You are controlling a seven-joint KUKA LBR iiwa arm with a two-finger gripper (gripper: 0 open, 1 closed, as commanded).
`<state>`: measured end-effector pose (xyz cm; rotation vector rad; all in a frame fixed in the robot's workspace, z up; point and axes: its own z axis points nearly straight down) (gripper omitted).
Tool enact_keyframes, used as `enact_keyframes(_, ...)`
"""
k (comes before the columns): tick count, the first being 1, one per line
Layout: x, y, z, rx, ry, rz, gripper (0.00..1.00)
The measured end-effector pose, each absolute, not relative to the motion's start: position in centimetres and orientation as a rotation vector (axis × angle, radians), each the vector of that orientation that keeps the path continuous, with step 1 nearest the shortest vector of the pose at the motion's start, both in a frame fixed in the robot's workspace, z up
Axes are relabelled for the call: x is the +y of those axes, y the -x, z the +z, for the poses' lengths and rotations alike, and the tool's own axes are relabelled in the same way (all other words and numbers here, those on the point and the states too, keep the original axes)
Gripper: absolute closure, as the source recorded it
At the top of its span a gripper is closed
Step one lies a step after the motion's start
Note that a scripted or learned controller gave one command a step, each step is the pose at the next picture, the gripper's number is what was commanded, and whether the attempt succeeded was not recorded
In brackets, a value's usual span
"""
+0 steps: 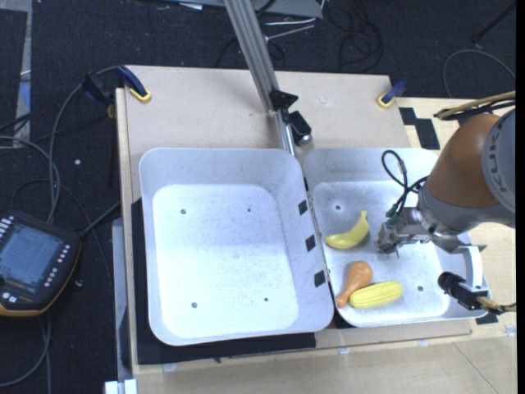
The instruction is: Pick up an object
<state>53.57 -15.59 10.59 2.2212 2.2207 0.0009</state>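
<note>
1. While the arm (472, 175) reaches into the right-hand bin (344, 189), its tool (392, 238) sits low over the bin floor; whether it is spread or shut I cannot tell, since it reads as a small dark cluster from above, and nothing can be seen caught in it.

2. Three candidates for the pick lie in that same bin. A banana (349, 233) lies just beside the tool, on the side away from the arm, its curve tipped up toward the far wall. It does not appear to touch the tool, though the gap is small.

3. Nearer the camera than the tool, an orange piece shaped like a drumstick (354, 279) leans against a corn cob (376, 295). The two touch, which I judge makes either one awkward to take cleanly without nudging the other.

4. The banana lies apart from that pair, so it looks the likelier target; the tool's low position next to it suits a grasp attempt there. That is a judgement, not something shown.

5. Beyond the banana, further still from the tool, the left-hand bin (164, 171) sits on the desk (205, 105), its rim overlapping the right-hand bin's edge along the middle.

6. A black cable (395, 171) loops above the wrist on the far side, hanging free of the bin contents, so it should not snag them.

7. The task looks unfinished: no object is lifted off the floor.
</note>
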Motion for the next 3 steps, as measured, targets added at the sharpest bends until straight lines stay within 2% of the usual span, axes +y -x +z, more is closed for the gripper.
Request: enact_keyframes(3, -15.1, -53.4, 27.3, 2.22, -2.219, 0.003, 1.0)
